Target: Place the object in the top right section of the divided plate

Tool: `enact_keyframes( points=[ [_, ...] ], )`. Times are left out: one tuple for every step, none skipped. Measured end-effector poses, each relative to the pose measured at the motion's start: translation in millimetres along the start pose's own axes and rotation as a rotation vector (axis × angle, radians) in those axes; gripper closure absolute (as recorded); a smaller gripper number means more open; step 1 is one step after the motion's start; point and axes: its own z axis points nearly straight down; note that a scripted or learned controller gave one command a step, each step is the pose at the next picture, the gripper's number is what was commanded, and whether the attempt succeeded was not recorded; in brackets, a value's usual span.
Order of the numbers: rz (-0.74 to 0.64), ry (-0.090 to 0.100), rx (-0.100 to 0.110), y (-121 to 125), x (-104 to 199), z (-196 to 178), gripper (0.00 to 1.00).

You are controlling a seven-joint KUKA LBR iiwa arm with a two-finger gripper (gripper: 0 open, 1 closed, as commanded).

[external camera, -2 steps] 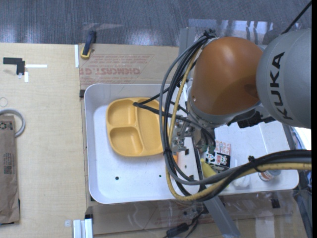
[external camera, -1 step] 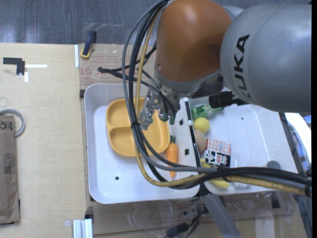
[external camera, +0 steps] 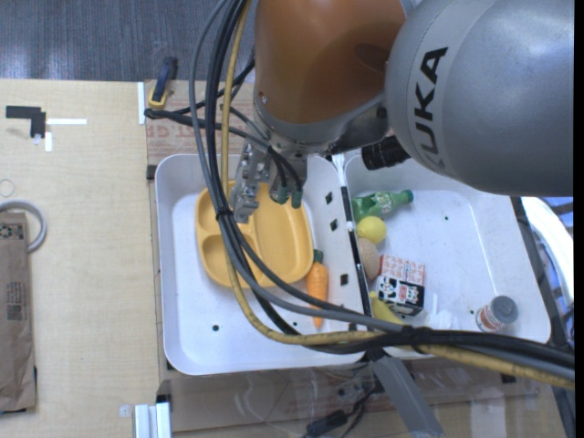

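Note:
A yellow divided plate lies in the left white bin. My gripper hangs over the plate's upper part, under the orange band of the arm. It is open, and bare yellow plate shows between its fingers. An orange carrot lies on the bin floor, touching the plate's lower right rim. Black and yellow cables cross the plate's left side and hide part of it.
The right bin holds a green bottle, a lemon, a small printed carton and a red-capped jar. A white wall separates the bins. The wooden bench lies to the left.

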Motion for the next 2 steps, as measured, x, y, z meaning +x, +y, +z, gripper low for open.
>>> enact_keyframes(
  points=[
    [-0.188, 0.002, 0.000, -1.1, 3.5, 150.5, 1.00],
    [-0.188, 0.002, 0.000, -1.3, 3.4, 150.5, 0.00]
  ],
)
